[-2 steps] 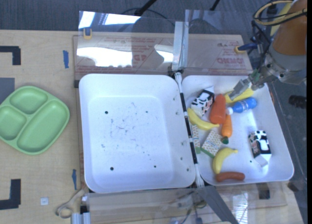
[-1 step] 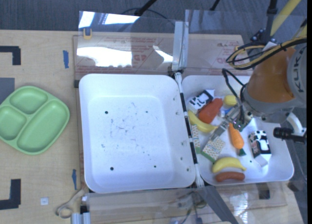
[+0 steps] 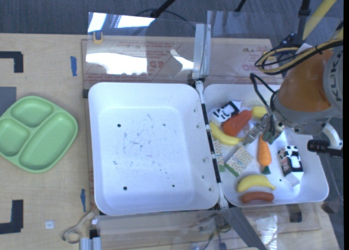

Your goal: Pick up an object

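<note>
Two shallow white bins sit side by side on the desk: the left bin (image 3: 109, 107) and the right bin (image 3: 313, 186). All the small items lie in the right bin. There are two yellow bananas, one (image 3: 223, 135) near the divider between the bins and one (image 3: 256, 181) toward the near edge. There are two orange carrot-like pieces, a larger one (image 3: 238, 123) and a slimmer one (image 3: 264, 152). One red sausage-shaped item (image 3: 257, 196) lies just beside the nearer banana. Two black-and-white packages are there, one (image 3: 226, 111) at the far side and one (image 3: 290, 160) at the right. One pale waffle-patterned piece (image 3: 240, 159) lies in the middle. Left of the bins, one green divided plate (image 3: 36, 133) with three compartments rests on the desk.
</note>
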Available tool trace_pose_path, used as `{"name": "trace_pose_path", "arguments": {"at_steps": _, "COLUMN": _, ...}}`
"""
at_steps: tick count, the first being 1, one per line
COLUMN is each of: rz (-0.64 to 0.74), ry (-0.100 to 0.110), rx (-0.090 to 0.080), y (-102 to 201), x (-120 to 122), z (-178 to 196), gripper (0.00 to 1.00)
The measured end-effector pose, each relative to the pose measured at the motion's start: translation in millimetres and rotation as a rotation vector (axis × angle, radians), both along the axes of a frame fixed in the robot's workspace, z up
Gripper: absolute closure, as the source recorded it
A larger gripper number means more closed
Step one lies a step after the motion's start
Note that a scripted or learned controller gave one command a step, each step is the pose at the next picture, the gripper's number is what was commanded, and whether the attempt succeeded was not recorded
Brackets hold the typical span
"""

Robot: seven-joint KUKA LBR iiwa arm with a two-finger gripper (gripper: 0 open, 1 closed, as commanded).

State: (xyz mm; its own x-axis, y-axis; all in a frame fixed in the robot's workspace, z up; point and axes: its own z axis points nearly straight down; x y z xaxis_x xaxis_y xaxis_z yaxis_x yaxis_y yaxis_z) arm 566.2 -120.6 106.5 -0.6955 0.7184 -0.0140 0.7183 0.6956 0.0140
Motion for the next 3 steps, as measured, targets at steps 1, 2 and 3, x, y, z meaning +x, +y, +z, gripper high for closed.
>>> {"name": "trace_pose_path", "arguments": {"at_steps": 1, "rz": -0.013, "ry": 0.015, "rx": 0.000, "y": 12, "x": 34, "z": 92, "gripper": 1.00}}
{"name": "trace_pose_path", "arguments": {"at_steps": 2, "rz": -0.014, "ry": 0.015, "rx": 0.001, "y": 11, "x": 34, "z": 91, "gripper": 0.00}}
{"name": "trace_pose_path", "arguments": {"at_steps": 3, "rz": 0.116, "ry": 0.016, "rx": -0.001, "y": -46, "x": -34, "z": 4, "gripper": 0.00}}
